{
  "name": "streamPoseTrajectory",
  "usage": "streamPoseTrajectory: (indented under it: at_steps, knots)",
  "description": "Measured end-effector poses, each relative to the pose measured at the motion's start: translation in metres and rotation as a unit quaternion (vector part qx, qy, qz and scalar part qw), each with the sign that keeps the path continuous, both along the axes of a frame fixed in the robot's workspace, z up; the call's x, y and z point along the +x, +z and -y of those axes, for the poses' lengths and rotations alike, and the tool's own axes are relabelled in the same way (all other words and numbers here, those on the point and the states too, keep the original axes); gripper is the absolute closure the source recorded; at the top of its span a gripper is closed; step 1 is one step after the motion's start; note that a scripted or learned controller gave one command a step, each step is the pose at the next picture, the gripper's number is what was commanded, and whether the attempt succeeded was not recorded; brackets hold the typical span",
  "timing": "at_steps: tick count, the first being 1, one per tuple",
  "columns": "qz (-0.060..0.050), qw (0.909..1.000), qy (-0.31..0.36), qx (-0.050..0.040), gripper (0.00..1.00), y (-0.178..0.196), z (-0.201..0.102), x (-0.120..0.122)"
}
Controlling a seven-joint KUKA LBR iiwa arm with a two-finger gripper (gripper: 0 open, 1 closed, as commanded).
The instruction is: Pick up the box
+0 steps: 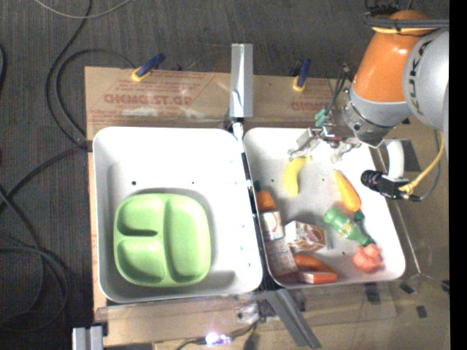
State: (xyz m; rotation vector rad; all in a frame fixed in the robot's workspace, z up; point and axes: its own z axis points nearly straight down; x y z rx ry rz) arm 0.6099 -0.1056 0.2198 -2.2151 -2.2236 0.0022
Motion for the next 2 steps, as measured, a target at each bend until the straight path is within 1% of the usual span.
streamPoseTrajectory:
  at_steps: [1, 2]
  knots:
    - [0.003, 0.9993, -0.036, -0.0001, 0.00, -0.125, 0.012, -0.055]
    - [0.004, 0.9968, -0.080, -0.0034, 0.00, -0.130, -0.008, 0.061]
